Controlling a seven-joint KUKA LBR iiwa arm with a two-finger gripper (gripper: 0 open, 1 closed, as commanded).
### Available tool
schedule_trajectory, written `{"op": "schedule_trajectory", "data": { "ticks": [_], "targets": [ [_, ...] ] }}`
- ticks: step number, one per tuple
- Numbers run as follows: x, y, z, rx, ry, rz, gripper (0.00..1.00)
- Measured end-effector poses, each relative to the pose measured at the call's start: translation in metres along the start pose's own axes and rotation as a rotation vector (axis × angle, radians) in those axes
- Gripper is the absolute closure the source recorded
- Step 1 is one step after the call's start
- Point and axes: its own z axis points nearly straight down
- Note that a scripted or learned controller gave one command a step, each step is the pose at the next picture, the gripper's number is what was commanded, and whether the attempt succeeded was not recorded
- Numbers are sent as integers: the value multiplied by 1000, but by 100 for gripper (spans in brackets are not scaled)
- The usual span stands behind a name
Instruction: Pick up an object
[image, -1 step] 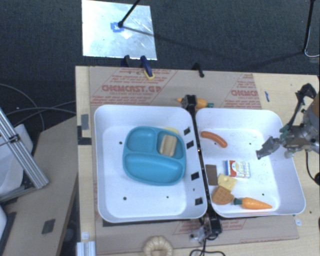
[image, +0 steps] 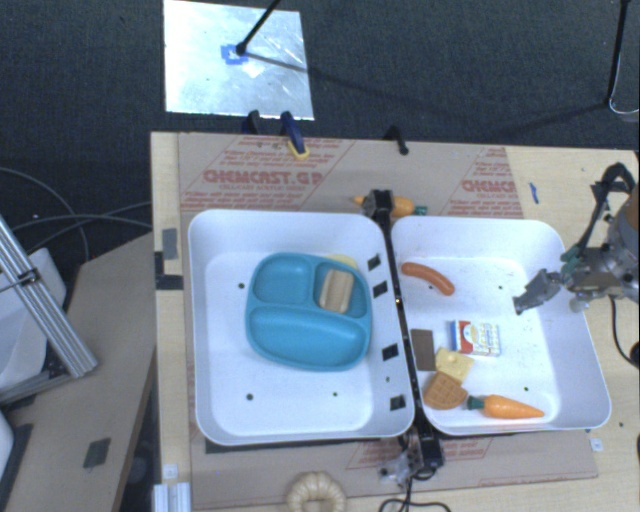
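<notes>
My gripper (image: 528, 296) hangs over the right part of the right bin (image: 560, 245), pointing left, apart from every object there. In that bin lie a red-orange sausage (image: 428, 278), a small white carton with red and blue print (image: 474, 338), a brown bar (image: 423, 349), a yellow cheese wedge (image: 453, 364), a round tan cookie (image: 443, 392) and an orange carrot (image: 508, 407). The carton is the nearest to the gripper, lower left of it.
The left bin (image: 225, 300) holds a blue divided plate (image: 300, 330) with a tan bread slice (image: 336, 290) in its upper right compartment. Black clips (image: 390, 350) line the seam between the bins. A yellow object (image: 402, 208) lies behind the bins and a beige ring (image: 316, 492) in front.
</notes>
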Motion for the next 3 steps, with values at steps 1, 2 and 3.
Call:
{"op": "schedule_trajectory", "data": {
  "ticks": [1,2,3],
  "targets": [
    [4,-4,43,3,1,2,0],
    [4,-4,85,4,2,2,0],
    [-4,-2,143,5,2,3,0]
  ]
}}
